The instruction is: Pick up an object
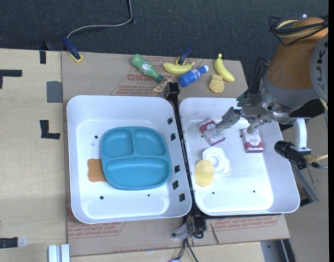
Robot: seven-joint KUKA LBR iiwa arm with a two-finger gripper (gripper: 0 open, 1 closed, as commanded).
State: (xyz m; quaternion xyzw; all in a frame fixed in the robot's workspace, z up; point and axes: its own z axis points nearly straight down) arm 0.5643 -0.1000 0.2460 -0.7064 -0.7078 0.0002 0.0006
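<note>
- Camera view: grey arm with orange band [298,37] reaches in from the right, over the upper part of the right shallow white bin [276,201].
- Two-finger gripper [240,124] hangs above that bin with fingers spread well apart; one finger [228,118] points left toward a small red-and-white packet [212,132], the other [252,126] sits over a second red-and-white packet [253,141]. Nothing lies between the fingers.
- Below the first packet: a white round lid-like object [217,160], touching a pale yellow rounded block [204,172] at its lower left.
- Left shallow white bin [79,119] holds a blue divided plastic plate [136,157]; an orange flat piece [94,170] pokes out from under the plate's left edge.
- On the cardboard behind the bins: green plastic bottle [145,67], yellow toy banana [178,67], blue bottle [192,76], a second yellow banana [224,70], yellow textured piece [216,83].
- Blue-and-yellow clamp [73,49] at the cardboard's upper left corner.
</note>
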